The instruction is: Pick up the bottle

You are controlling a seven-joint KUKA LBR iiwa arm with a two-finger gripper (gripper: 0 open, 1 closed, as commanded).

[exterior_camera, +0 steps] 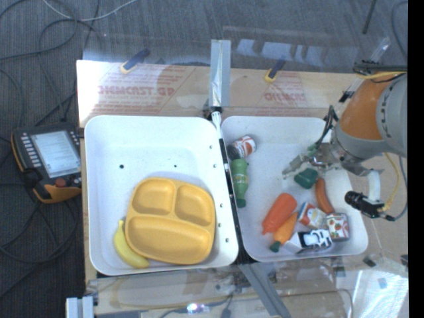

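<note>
The green bottle lies on its side against the left wall of the right bin, neck pointing to the front. My gripper hangs over the right half of that bin, well to the right of the bottle and apart from it. Its fingers stand open with nothing between them. A small teal object lies just in front of the fingertips.
A red-and-white can lies just behind the bottle. Two orange carrots, a sausage and small printed cartons crowd the bin's front right. The left bin holds a yellow divided tray and a banana.
</note>
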